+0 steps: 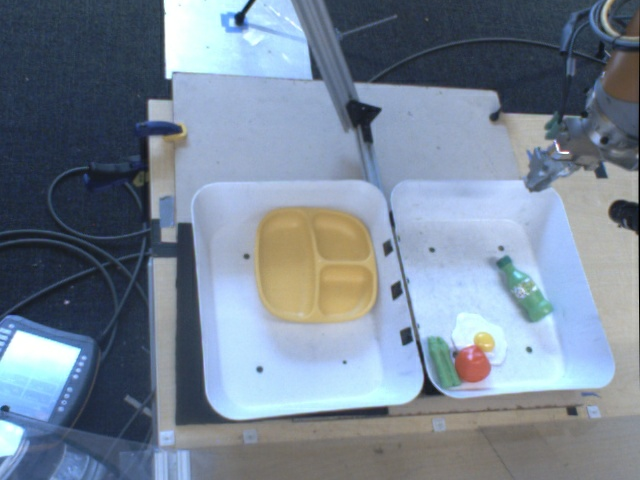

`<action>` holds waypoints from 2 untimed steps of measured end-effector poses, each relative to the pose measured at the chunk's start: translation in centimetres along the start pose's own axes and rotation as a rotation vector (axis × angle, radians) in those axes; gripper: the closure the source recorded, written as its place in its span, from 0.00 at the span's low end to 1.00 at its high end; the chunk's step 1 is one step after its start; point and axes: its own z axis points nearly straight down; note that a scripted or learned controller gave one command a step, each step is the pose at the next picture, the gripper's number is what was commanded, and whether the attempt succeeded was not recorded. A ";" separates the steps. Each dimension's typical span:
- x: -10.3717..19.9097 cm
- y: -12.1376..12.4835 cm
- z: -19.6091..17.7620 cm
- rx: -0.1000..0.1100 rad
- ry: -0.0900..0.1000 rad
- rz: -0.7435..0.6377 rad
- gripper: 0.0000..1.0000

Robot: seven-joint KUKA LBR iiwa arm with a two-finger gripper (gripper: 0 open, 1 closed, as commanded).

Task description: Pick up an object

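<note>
Nearest the camera, along the front wall of the right bin [590,363], a red tomato [473,365] lies touching a small green vegetable [440,360] on its left and a fried egg [479,335] just behind it; all three look like toy food. A little further back and to the right, a green bottle [524,289] lies on its side, apart from that cluster. The left bin [215,268] holds a yellow divided plate [316,265], flat near its middle. The tool [541,171] hangs beyond the back right corner of the right bin, over the bench [430,128] rather than over any object, and it has hold of nothing; how far apart its jaws stand I cannot tell, as it is small and blurred here. By my judgement the pick has not begun: this is the approach step, with the arm well apart from every candidate. The next move calls for travelling forward and leftward over the right bin, then descending. The bottle seems the easiest target, since it lies alone, with bare floor on both sides. The tomato group is crowded against the wall, so a grasp there could nudge the neighbours or catch the bin's rim.
</note>
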 end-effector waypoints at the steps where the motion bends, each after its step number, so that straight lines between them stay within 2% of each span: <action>1: 5.1 -1.4 0.0 0.007 0.004 -0.005 1.00; 2: 8.7 -3.8 0.8 0.010 0.004 -0.004 1.00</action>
